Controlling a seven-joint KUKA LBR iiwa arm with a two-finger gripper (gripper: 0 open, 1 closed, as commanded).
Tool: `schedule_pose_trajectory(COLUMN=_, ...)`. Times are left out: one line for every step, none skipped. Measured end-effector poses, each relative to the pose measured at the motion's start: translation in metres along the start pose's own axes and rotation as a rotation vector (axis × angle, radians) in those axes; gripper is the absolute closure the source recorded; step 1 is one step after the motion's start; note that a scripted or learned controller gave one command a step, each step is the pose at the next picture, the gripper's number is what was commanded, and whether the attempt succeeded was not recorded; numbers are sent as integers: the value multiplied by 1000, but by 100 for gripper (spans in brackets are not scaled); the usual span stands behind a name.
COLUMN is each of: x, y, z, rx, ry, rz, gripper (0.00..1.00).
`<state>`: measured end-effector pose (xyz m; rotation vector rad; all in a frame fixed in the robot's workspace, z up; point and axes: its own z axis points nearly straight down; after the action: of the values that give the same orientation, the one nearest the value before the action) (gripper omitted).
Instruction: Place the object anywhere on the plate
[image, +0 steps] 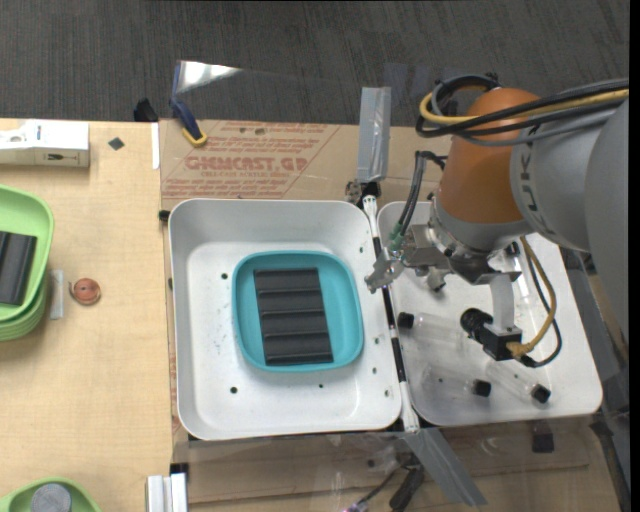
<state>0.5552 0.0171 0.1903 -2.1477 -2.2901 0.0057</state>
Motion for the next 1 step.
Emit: schedule_pose_trajectory(x=32, y=-45, z=0, rx=0, ry=0, rz=22, gripper=0)
